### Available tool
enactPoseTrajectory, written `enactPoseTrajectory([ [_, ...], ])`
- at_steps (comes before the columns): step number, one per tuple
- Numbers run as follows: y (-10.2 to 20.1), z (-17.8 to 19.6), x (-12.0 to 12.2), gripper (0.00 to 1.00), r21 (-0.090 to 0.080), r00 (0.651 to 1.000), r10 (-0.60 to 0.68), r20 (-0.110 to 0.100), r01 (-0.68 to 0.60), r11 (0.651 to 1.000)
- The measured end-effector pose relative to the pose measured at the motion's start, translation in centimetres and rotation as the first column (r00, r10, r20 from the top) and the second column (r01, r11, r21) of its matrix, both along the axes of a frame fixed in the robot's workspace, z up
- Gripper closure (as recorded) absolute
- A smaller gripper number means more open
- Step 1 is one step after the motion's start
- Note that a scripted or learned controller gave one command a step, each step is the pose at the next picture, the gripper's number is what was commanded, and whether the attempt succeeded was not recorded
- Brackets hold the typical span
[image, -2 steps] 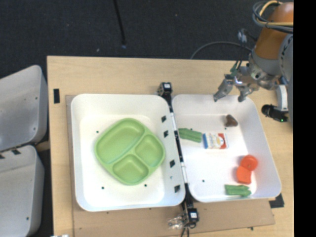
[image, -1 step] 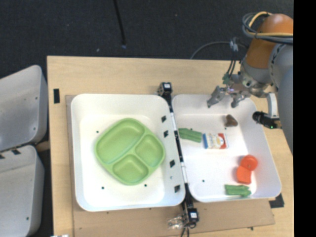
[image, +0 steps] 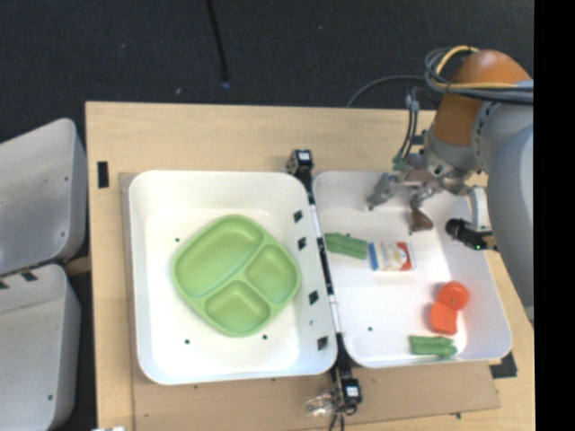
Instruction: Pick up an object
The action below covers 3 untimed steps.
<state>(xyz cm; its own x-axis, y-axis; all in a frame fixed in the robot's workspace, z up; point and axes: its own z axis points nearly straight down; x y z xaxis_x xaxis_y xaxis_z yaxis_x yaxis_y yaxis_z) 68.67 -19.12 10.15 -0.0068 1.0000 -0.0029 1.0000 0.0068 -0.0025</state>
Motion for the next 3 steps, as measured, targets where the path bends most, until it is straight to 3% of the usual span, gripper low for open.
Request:
enactPoseTrajectory([
  [1, -0.1, 1.4, 0.1, 1.0, -0.004, 1.0, 0.003, 0.005, -0.003, 1.0],
  [3, -0.7, 11.7, -0.3, 1.0, 0.0, 1.0, -0.004, 0.009, 0.004, 1.0],
])
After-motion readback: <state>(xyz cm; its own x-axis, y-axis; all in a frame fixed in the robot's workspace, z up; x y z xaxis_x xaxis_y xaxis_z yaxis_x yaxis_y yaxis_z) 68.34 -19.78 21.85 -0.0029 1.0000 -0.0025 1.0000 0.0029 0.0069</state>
